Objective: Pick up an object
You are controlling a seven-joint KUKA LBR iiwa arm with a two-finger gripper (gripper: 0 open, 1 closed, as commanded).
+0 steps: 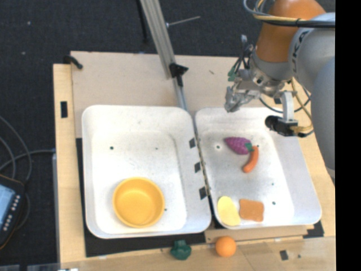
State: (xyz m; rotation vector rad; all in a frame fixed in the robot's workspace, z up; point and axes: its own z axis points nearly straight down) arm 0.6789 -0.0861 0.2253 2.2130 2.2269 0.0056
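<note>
My gripper (232,104) hangs over the far edge of the right bin (293,168), with nothing visible between its fingertips. In that bin lie a purple eggplant-like toy (237,144) and an orange carrot (251,158) touching it, both nearer than the gripper. At the bin's front edge sit a pale yellow piece (228,210) and an orange block (251,210) side by side. A yellow bowl (139,201) rests in the left bin (135,134) at its near side.
A slanted metal pole (161,38) rises behind the bins and ends at a black clamp near their shared corner. On the bench in front of the bins lie a small green toy (180,249) and an orange ball (225,246).
</note>
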